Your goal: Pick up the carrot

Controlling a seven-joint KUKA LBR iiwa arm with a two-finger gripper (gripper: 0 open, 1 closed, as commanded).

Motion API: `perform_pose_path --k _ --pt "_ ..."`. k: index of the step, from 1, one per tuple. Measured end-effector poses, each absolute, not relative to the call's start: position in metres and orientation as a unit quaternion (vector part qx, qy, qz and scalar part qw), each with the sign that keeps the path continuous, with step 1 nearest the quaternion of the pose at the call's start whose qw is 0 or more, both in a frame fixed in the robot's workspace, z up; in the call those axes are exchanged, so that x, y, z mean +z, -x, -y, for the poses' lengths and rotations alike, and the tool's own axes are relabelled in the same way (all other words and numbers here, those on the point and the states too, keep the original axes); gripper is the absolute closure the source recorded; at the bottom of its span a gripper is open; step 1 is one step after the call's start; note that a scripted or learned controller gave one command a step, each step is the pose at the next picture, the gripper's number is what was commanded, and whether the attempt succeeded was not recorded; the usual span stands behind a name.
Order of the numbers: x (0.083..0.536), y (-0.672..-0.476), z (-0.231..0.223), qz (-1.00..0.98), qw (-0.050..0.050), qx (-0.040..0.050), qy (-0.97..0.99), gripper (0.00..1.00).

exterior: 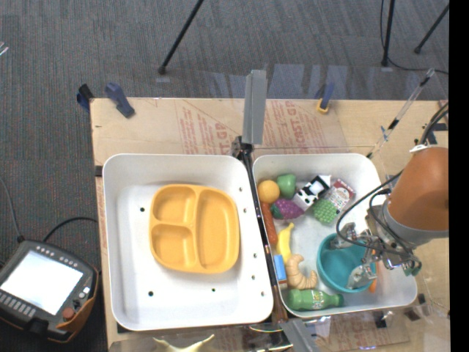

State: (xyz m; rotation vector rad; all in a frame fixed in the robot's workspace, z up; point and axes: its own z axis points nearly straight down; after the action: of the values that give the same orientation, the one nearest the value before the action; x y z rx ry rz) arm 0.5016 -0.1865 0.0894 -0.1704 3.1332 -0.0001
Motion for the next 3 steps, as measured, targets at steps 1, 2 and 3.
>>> perform_pose_path --k 1,2,3 --pt "0.099 -0.503 0.183 -0.998 0.002 0.0008 0.058 1.0" --pt "0.205 -0.488 0.173 -0.998 0.004 -0.0009 0.068 1.0" --pt "0.169 -0.485 0.208 -0.999 -0.002 0.0016 0.037 1.0"
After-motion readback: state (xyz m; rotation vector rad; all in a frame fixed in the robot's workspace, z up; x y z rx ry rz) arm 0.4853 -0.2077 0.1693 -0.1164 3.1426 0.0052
